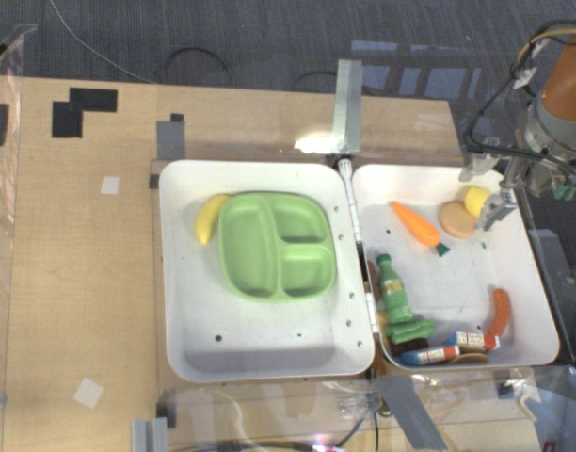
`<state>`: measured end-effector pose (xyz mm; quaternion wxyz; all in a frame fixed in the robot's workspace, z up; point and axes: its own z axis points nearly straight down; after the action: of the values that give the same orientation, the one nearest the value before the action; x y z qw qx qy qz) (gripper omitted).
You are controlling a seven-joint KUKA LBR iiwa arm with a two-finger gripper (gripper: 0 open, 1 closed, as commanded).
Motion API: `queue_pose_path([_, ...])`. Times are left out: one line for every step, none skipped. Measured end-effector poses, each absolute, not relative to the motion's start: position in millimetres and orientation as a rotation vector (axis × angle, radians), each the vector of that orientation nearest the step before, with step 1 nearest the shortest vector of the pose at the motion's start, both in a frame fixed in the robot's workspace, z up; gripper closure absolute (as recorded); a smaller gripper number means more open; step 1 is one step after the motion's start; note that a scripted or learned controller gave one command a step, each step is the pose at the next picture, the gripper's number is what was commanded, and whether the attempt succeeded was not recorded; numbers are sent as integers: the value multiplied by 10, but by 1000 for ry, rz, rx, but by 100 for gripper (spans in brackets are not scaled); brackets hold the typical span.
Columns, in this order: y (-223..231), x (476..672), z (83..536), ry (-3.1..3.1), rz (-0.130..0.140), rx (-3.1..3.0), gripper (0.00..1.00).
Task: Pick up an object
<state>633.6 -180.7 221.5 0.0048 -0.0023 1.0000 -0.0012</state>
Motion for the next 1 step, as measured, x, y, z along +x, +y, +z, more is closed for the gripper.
queue_pose_path([-1611, 6739, 1133, 3109, -17, -168, 0])
